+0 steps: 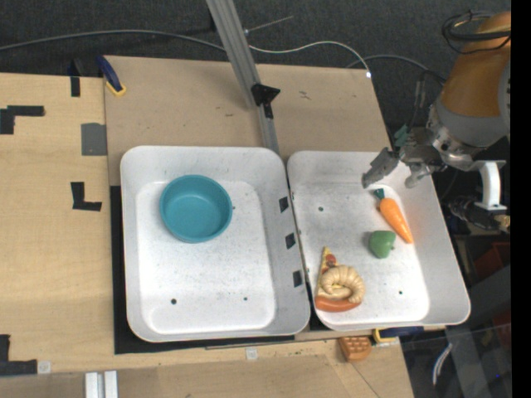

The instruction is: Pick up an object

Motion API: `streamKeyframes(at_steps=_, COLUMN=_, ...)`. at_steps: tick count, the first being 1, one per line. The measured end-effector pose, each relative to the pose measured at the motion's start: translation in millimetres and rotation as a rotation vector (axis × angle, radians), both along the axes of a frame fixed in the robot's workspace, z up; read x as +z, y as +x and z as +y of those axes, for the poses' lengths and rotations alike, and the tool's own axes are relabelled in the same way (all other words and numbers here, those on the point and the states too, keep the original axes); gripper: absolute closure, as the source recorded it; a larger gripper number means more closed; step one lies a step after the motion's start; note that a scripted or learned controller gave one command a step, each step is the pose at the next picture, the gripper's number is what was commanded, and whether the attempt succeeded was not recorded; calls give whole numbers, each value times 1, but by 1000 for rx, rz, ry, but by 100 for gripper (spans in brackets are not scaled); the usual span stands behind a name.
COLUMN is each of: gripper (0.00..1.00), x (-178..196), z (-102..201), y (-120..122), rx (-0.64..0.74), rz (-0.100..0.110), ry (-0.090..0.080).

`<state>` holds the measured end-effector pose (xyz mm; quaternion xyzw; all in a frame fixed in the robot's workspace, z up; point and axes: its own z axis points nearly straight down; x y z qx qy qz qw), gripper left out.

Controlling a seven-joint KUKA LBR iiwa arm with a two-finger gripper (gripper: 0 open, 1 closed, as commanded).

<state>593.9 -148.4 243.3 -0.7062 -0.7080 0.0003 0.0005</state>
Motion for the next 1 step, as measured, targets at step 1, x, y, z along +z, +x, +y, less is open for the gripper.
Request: streamKeyframes(at_steps=1, gripper=0, x=0, z=0, y=0, rx=0, rz=0, ry=0)
